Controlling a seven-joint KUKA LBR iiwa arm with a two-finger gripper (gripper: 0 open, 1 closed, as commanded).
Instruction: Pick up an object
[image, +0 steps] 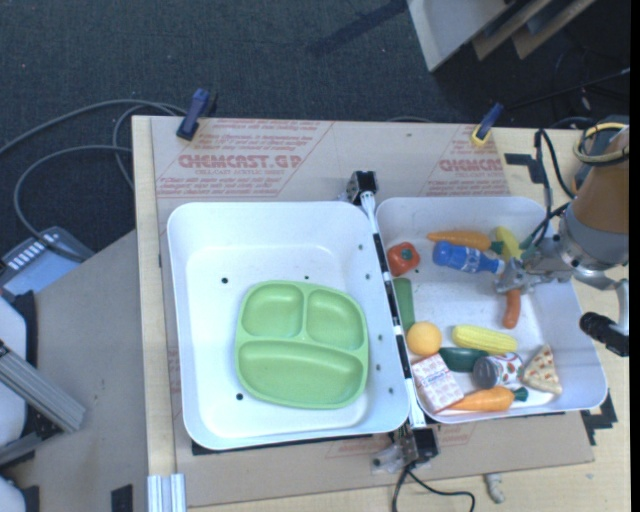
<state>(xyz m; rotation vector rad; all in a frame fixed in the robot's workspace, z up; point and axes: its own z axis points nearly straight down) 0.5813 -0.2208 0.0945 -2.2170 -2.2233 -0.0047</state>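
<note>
You see a small orange-red sausage (512, 308) in the right bin (570, 300), lying nearly upright in the picture, just below the blue bottle (466, 259) and above the corn cob (484, 338), apart from both.

A robotics lab. A board-topped bench (300, 150) held by clamps (194, 112) carries two white bins (200, 240) left of the claw (516, 275). Loose cables (60, 140) trail over dark carpet beyond.
</note>
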